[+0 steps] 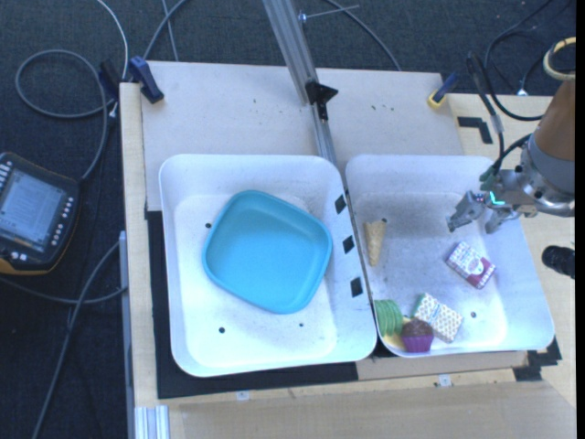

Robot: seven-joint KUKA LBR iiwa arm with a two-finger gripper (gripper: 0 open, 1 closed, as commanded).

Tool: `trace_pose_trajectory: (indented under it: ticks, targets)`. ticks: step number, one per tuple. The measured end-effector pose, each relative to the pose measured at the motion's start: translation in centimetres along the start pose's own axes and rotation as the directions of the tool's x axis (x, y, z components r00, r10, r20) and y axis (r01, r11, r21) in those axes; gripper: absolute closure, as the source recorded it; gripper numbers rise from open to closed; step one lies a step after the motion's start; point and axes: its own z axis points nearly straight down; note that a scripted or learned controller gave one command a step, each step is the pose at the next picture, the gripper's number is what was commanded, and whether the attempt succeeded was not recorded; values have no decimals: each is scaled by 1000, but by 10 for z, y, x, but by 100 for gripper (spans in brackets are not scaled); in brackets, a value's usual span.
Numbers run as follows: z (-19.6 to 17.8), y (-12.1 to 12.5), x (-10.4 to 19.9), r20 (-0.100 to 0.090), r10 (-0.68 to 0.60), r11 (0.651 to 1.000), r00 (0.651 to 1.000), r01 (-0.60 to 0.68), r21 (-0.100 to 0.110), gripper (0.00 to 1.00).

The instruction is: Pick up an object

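Carton (470,265) print blurred, perhaps pink lettering.

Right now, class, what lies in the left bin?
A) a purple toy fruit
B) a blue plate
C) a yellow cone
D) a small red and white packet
B: the blue plate sits alone in the left bin, while the packet, purple fruit and cone all lie in the right bin.
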Motion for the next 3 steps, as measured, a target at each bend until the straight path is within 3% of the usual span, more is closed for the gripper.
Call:
trace_pose_trajectory:
  ticks: [1,2,3]
  targets:
    - [0,0,0,0,0,1000,1000,0,0,0]
    - [46,7,0,0,0,1000,1000,0,4,0]
    - [95,-3,4,-1,0,1000,1000,0,5,0]
